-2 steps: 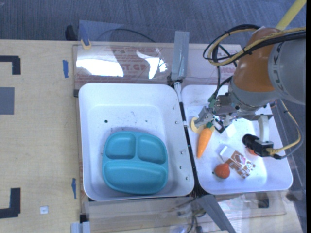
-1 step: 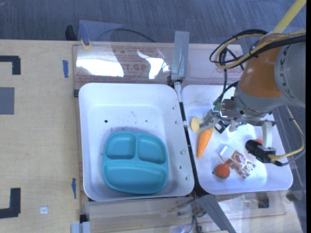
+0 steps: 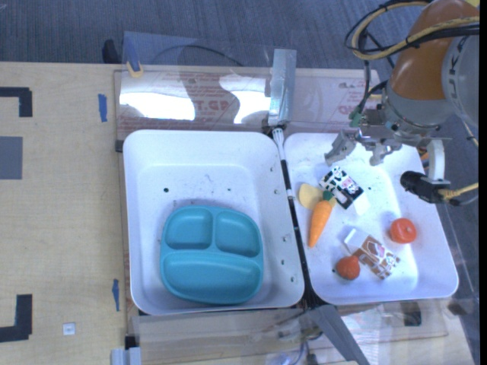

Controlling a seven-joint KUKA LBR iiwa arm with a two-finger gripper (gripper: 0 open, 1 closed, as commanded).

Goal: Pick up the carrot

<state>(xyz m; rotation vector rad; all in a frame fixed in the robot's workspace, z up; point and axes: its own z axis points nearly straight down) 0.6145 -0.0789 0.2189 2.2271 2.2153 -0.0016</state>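
Low in the right bin [image 3: 437, 280], near its left wall, the carrot [image 3: 319, 220] lies almost upright in the frame, leafy end up, below-left of the gripper [image 3: 358, 149], whose spread fingers hold nothing.

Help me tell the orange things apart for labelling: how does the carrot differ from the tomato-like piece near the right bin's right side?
The carrot is long and tapered; the tomato-like piece is round and squat. The carrot is lighter orange with a green top; the tomato-like piece is redder. The carrot lies near the bin's left wall, touching a yellow piece; the tomato-like piece sits alone. Both rest in the right bin.
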